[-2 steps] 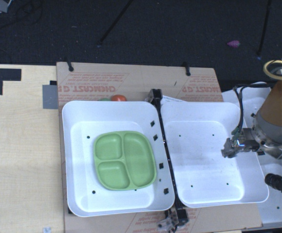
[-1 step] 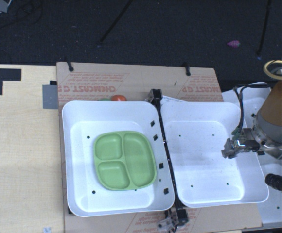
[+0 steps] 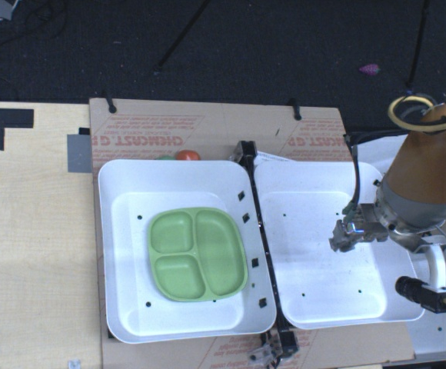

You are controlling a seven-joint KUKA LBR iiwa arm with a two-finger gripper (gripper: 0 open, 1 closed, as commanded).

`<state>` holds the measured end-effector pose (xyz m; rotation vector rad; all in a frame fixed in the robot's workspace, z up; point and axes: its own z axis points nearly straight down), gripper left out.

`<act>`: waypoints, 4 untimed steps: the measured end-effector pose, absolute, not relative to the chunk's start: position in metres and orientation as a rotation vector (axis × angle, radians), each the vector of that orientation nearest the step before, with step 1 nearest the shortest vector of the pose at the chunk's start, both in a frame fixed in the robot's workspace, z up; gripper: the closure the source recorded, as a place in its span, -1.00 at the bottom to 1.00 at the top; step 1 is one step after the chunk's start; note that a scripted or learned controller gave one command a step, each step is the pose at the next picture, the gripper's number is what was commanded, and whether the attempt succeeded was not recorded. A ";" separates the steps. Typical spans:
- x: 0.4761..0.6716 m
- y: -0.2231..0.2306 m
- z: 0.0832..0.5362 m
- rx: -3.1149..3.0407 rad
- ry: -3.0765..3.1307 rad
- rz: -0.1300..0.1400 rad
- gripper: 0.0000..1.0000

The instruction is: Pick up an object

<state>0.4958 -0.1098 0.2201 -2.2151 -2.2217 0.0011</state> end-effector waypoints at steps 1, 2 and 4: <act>0.498 -0.067 0.220 -2.215 -2.222 0.002 1.00; 0.498 -0.015 0.215 -2.213 -2.223 0.002 1.00; 0.516 0.078 0.219 -2.215 -2.223 0.002 1.00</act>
